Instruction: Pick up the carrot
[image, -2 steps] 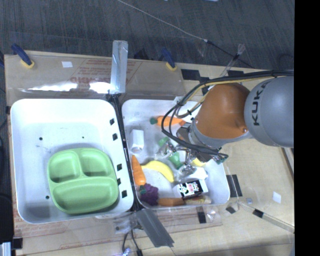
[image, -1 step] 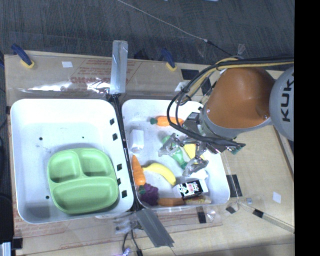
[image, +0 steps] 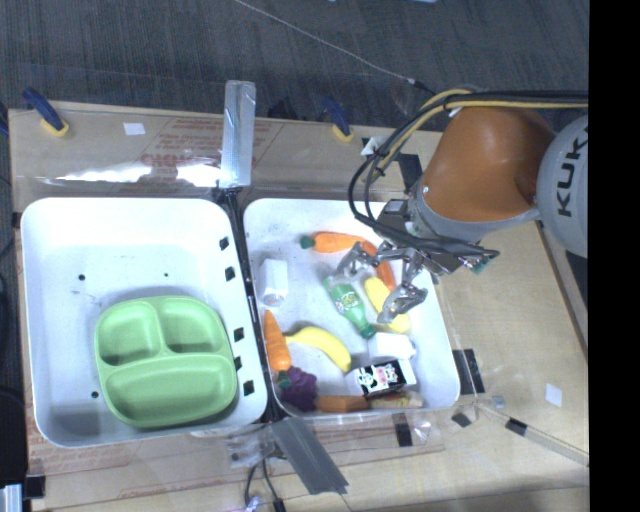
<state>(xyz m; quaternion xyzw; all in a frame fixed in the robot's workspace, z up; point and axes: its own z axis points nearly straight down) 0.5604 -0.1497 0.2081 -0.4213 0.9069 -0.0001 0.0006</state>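
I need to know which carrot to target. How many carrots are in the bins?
3, all in the right bin: top carrot, left-wall carrot, bottom-edge carrot. An orange piece beneath the gripper may be another.

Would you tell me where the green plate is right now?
In the camera view, the green plate lies in the left bin, toward its front.

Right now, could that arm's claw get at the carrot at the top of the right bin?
Probably yes. The gripper hangs over the right bin, close beside that carrot. The carrot lies bare with nothing on top of it; a green bottle and a yellow piece lie nearby but not across it.
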